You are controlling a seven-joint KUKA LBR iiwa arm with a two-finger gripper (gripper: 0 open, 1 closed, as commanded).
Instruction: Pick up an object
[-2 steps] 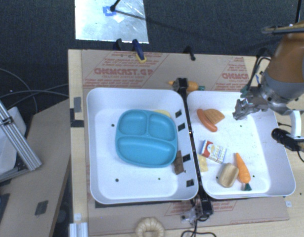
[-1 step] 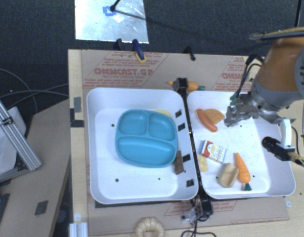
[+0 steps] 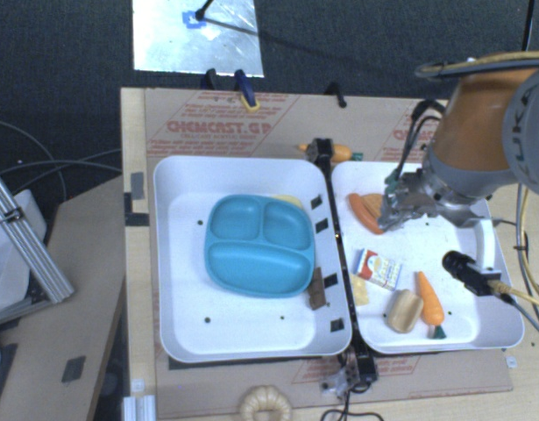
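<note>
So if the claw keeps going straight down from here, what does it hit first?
Probably the orange food piece in the right bin; the claw hangs at its right edge, though depth is unclear.

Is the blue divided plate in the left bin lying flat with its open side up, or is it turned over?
Open side up. The blue divided plate lies flat on the left bin floor, its three hollow compartments and raised dividers facing the camera.
</note>
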